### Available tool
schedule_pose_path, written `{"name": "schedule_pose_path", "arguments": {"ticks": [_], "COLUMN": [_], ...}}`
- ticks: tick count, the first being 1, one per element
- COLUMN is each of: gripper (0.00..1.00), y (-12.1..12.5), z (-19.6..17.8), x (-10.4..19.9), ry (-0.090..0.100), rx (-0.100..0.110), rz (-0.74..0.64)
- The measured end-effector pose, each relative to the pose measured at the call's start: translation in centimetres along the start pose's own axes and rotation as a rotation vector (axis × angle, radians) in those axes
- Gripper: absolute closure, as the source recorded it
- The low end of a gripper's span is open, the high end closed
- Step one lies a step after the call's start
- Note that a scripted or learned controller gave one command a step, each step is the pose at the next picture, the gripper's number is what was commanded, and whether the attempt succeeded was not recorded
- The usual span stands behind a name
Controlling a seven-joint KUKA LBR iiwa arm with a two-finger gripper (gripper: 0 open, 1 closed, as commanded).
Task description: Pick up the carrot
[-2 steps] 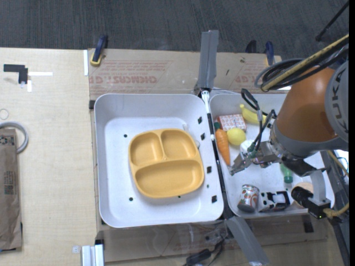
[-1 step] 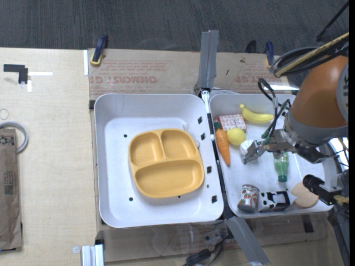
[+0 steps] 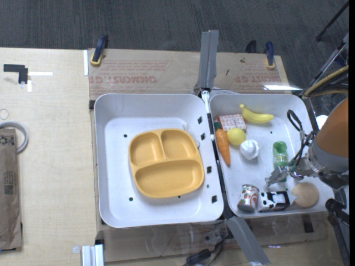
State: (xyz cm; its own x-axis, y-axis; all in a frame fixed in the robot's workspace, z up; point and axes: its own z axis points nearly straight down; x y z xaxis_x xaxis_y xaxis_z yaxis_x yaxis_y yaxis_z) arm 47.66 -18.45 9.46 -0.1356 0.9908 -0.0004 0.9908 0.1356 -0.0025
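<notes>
Arm [image 3: 335, 132]: cut off at the right edge; the orange band shows.
Gripper [image 3: 279, 178]: low in the right bin [image 3: 288, 96]; how far it is open cannot be told; nothing visibly held.
Carrot [image 3: 223, 146]: one, against the right bin's left wall, beside the lemon [image 3: 236, 136].
Banana [image 3: 256, 115]: one.
Can [image 3: 248, 198]: one, label unreadable.
Plate [image 3: 165, 163]: one, three compartments, in the left bin [image 3: 111, 148].
</notes>
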Motion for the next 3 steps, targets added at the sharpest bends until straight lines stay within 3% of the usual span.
{"name": "schedule_pose_path", "arguments": {"ticks": [1,2,3], "gripper": [0.00,0.00,0.00], "y": [1.4,1.3,1.6], "z": [-9.6,-16.9,-9.6], "x": [9.6,8.6,11.5], "ry": [0.000,-0.001,0.000], "rx": [-0.001,-0.002,0.002], "rz": [-0.101,-0.269,0.192]}}
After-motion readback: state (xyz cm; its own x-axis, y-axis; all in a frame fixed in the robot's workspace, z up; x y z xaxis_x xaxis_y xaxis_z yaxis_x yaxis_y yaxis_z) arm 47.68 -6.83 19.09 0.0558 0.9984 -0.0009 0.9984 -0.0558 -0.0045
